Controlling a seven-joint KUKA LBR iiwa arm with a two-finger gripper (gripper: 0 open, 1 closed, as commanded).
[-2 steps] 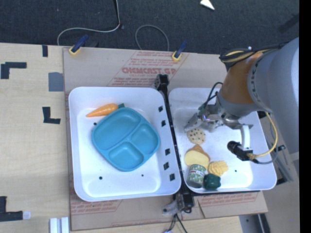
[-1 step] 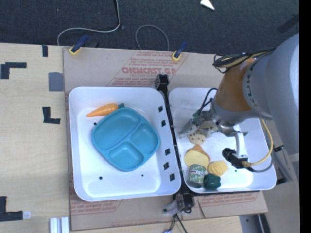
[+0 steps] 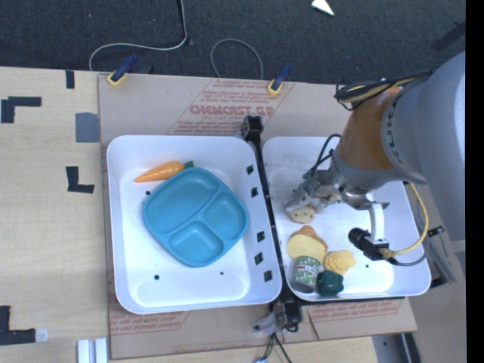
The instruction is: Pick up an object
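- We find the gripper [image 3: 301,200] low in the right bin [image 3: 401,278], near its left wall; we cannot tell how its jaws stand, as wrist and cabling mask them.
- A tan round cookie-like piece [image 3: 303,215] lies touching or just under the gripper's tip; whether it is gripped, we cannot tell.
- Just below lie a yellow and brown piece [image 3: 306,243], a small green-labelled can [image 3: 305,271], a dark green item [image 3: 330,283] and a yellow corn-like piece [image 3: 339,261], clustered together at the bin's front.
- The arm [image 3: 386,138] covers the bin's upper right.
- In the left bin [image 3: 125,278], a blue divided plate [image 3: 197,215] sits with an orange carrot [image 3: 159,172] touching its upper left edge.
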